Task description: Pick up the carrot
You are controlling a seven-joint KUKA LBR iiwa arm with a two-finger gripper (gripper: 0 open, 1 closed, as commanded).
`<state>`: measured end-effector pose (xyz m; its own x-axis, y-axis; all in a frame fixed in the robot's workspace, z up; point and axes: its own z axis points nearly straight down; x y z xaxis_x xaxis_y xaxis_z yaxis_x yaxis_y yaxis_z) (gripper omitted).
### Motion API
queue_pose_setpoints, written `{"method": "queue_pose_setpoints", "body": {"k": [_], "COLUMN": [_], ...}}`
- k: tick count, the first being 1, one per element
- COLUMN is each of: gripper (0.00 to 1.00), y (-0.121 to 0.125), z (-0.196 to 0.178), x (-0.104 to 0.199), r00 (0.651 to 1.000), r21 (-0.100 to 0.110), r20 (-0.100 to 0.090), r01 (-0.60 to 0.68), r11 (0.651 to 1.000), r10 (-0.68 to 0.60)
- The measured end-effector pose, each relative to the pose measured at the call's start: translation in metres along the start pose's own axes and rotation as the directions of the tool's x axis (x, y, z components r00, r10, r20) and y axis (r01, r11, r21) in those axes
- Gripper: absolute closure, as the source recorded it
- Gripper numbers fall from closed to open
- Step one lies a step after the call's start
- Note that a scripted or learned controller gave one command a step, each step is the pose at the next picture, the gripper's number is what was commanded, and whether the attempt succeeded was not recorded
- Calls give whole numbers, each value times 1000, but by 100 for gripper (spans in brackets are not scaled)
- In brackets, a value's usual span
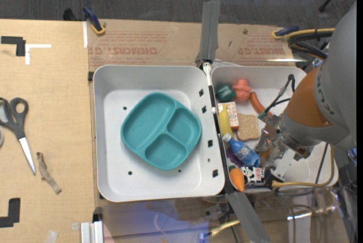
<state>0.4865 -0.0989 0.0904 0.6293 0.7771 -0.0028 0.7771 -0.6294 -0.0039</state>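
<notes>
In the right bin's near corner, carrot (237, 179) lying roughly near-to-far, pincer (271, 163) beside.

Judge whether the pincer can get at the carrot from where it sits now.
Probably yes. The carrot lies at the right bin's near left corner, uncovered on top, though the bin wall and a black-and-white toy crowd it. The pincer is close.

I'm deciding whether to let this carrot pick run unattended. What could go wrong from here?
1. The carrot lies in the near corner of the right bin, tight against its wall, so the fingers may hit the rim.
2. A black-and-white toy and a blue bottle lie close by, so the gripper might grab one instead.
3. Cables hang beside the wrist and could snag.
</notes>
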Motion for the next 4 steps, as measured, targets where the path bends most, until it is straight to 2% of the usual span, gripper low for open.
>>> {"method": "queue_pose_setpoints", "body": {"k": [1, 2, 3, 4], "gripper": [100, 100, 100, 100], "y": [-52, -37, 10, 57], "z": [-100, -140, -188, -277], "x": [48, 31, 68, -22], "r00": [975, 911, 964, 958], "r21": [-1, -2, -1, -2], "r20": [1, 1, 3, 2], "r01": [-223, -412, -267, 286], "r11": [975, 911, 964, 958], "r10": [223, 412, 267, -286]}}
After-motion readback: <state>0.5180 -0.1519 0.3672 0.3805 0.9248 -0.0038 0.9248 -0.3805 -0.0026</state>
